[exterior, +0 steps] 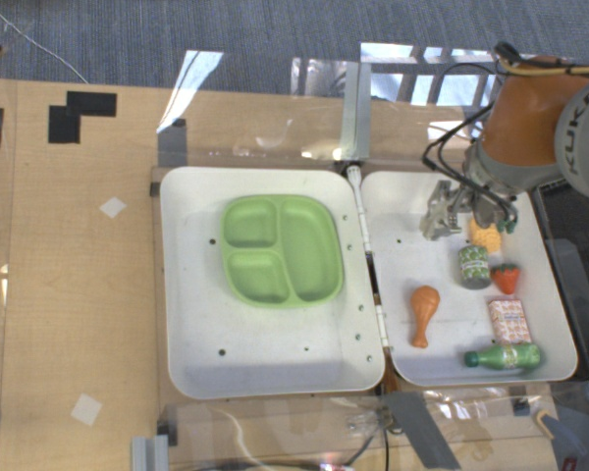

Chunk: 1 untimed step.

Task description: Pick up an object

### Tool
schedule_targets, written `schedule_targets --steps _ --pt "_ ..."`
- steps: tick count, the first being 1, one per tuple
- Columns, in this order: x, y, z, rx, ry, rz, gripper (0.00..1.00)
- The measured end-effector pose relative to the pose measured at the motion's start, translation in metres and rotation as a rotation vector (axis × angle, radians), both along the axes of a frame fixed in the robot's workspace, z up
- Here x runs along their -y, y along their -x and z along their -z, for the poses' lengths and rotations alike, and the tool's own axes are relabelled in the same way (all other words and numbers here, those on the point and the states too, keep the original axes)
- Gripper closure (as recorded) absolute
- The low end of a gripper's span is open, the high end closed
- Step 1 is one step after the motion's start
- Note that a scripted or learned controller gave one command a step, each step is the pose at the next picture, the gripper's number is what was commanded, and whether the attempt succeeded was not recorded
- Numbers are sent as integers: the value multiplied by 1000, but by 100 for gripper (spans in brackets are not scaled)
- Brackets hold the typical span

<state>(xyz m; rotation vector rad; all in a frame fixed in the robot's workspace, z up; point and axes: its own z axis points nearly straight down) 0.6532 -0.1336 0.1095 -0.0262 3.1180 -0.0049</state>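
Observation:
My gripper [440,220] hangs over the upper part of the right bin [402,273], reaching down from the orange-banded wrist at the right. Below and right of it lie several toy foods: a yellow block [485,236], a green can [474,266], a red strawberry [508,279], an orange chicken drumstick [423,313], a pink carton [508,321] and a green bottle [504,358] lying on its side. The gripper stands left of the yellow block and above the can, with nothing visible between its fingers.
The left bin [191,361] holds a light green divided plate [279,249]. A ridge separates the two bins. Cables loop from the arm above the right bin. Bare white floor lies at the right bin's left side.

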Motion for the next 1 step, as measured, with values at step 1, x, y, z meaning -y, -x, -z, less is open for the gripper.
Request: schedule_targets --steps 1 --pt "-67 17 -83 -3 -7 109 100"
